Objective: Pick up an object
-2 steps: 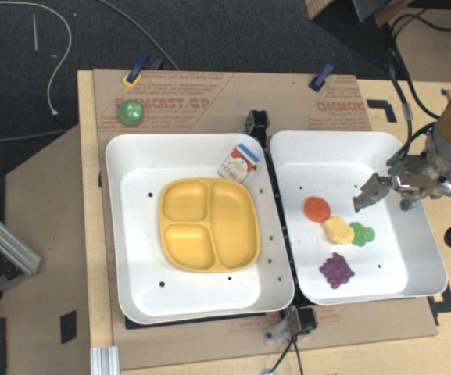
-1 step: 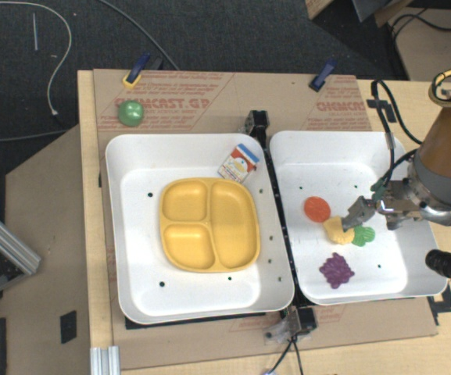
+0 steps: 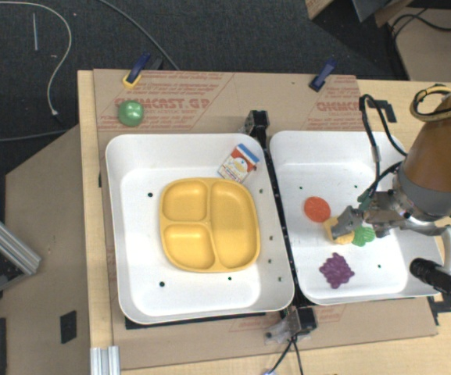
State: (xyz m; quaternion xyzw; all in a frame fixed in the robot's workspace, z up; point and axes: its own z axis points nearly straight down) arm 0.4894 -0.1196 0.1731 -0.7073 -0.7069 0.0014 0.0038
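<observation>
Open floor across the back half of the right bin (image 3: 319, 151), bare white up to its far wall. Crowded toward the near side: orange ball (image 3: 316, 208), purple grape cluster (image 3: 336, 269), and a yellow piece (image 3: 339, 227) touching a green one (image 3: 363, 237), bunched right at the pincer (image 3: 356, 219). Narrow lane between ball and grapes. Blocked from the right by the arm's own bulk (image 3: 438, 162) and a black cable (image 3: 375, 143). Left bin (image 3: 131, 166) mostly taken by the yellow divided plate (image 3: 209, 225); small carton (image 3: 238, 163) at its far edge; clear strips along the rim.
</observation>
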